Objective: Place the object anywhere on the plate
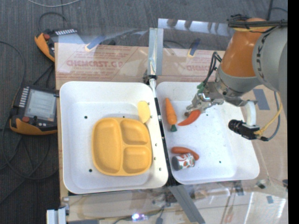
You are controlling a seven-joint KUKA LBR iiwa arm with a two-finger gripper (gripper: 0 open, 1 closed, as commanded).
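The yellow plate (122,146) with three compartments lies in the left bin (74,106). In the right bin (233,162), a red chili pepper (190,118) lies slanted near the back. My gripper (202,102) hangs right over the pepper's upper right end, and its metal tip meets the pepper there. An orange carrot (170,113) lies just left of the pepper, close to the bin's left wall. A small pale yellow piece (144,111) rests beside the plate's far right corner.
Near the front of the right bin, a small orange-red sausage-like item (185,150) lies against a red and white can (183,162) on its side. A black fitting with a yellow cable (242,128) hangs off the arm over the right bin. A pendant (35,108) sits on the floor at left.
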